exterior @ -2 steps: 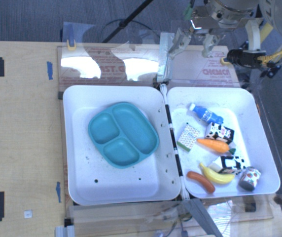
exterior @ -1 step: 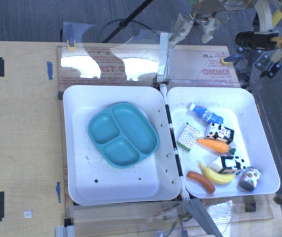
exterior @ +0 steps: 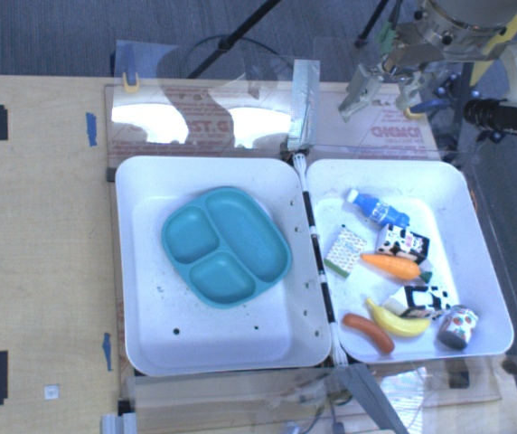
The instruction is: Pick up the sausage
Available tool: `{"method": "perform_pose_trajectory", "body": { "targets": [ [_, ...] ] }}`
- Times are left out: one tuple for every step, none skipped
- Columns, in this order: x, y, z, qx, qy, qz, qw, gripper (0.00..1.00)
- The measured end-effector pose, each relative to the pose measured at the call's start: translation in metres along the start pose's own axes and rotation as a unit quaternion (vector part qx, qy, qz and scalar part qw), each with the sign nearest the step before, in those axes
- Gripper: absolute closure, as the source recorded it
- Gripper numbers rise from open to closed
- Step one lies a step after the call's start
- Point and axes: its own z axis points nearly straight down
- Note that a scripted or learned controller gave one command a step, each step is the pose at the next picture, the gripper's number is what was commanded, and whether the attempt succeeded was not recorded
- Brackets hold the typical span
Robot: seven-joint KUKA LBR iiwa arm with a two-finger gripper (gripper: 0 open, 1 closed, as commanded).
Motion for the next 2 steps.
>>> {"method": "perform_pose_trajectory", "body": {
  "targets": [
    [0.0034, 0.029, -0.0326, -0.003, -0.001, -0.12, 0.9928, 0.0],
    [0.0029, 0.0288, -0.0325, -0.002, -0.001, -0.216, 0.9764, 0.0]
  ]
}}
